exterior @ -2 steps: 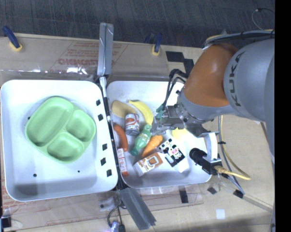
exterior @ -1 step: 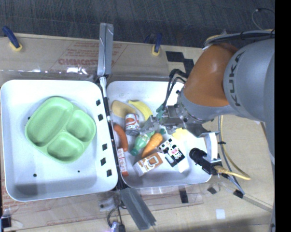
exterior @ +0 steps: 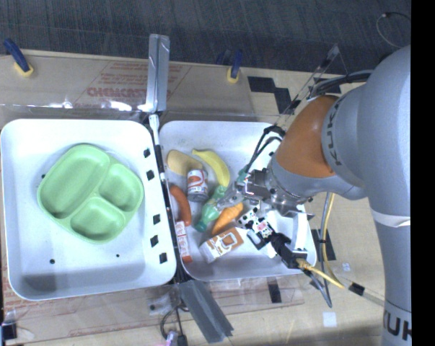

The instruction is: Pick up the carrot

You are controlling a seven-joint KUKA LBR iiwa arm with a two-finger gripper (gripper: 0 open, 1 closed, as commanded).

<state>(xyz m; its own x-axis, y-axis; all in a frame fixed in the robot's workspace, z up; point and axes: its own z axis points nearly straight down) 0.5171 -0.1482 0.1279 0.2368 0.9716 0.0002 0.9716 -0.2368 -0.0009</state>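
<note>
Looking down on two white bins side by side, the left bin (exterior: 29, 265) holds a green divided plate (exterior: 91, 191), and the right bin (exterior: 224, 130) is crowded with small items. The carrot (exterior: 226, 219) lies tilted near the middle of the right bin, just right of a green bottle (exterior: 211, 207) and just above a small carton (exterior: 223, 244). A banana (exterior: 213, 166), a can (exterior: 197, 184) and a sausage (exterior: 180, 204) sit to its left. The gripper (exterior: 247, 200) comes in from the right of the frame and hangs at the carrot's upper right end, apparently touching it; whether it is grasping or released cannot be told.

Risks, judged from this layout: the carrot is pressed close among neighbours, so closing could catch the bottle or carton instead, or pinch only the carrot's tip and let it slip free on lifting.
</note>
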